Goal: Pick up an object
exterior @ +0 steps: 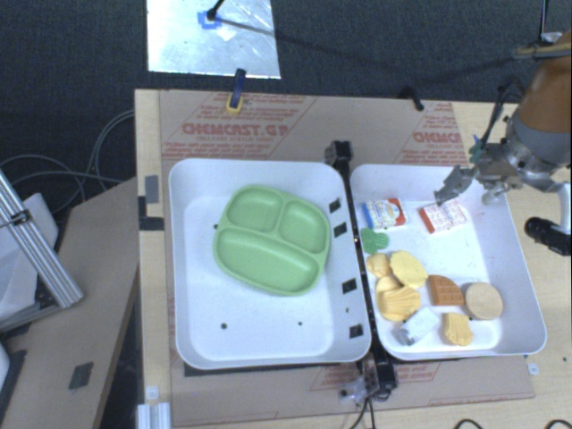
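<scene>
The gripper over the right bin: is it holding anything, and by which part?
Nothing shows between its fingers. The gripper hangs just above a red-and-white packet in the right bin.

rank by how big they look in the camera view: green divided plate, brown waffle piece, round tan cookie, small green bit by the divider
1. green divided plate, by far the largest.
2. and 3. brown waffle piece and round tan cookie look about alike; no ranking between them.
4. small green bit, the smallest.

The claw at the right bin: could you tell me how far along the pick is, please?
Done: the claw has reached the right bin, beside the red-and-white packet. In hand: nothing visibly held. Left: grasping and lifting an item; all the food pieces lie in that bin.
</scene>
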`<state>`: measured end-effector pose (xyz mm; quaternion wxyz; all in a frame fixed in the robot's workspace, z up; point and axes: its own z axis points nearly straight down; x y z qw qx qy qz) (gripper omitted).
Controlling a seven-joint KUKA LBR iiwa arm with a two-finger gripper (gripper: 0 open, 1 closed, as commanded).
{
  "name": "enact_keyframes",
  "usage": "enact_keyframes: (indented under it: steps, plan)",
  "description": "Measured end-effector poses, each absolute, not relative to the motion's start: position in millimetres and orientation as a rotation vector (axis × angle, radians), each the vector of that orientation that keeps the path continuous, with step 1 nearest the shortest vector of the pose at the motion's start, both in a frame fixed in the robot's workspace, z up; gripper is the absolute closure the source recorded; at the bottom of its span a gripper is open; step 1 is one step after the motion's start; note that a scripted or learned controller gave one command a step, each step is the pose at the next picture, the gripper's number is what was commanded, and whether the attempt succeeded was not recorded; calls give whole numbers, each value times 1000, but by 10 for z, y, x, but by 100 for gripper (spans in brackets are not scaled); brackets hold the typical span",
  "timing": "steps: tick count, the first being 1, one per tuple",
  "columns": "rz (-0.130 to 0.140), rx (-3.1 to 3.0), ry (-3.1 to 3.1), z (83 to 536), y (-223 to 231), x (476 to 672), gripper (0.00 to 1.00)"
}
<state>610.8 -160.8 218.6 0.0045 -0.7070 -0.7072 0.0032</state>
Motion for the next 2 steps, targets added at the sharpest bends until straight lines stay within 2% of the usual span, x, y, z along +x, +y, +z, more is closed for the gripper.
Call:
enact_keyframes:
  steps: [1, 2]
  plan:
    - [-1, -2219, -2226, 2264, -1605, 6134, 0]
    - [1, -2214, -2227, 1824, -1570, 6197, 0]
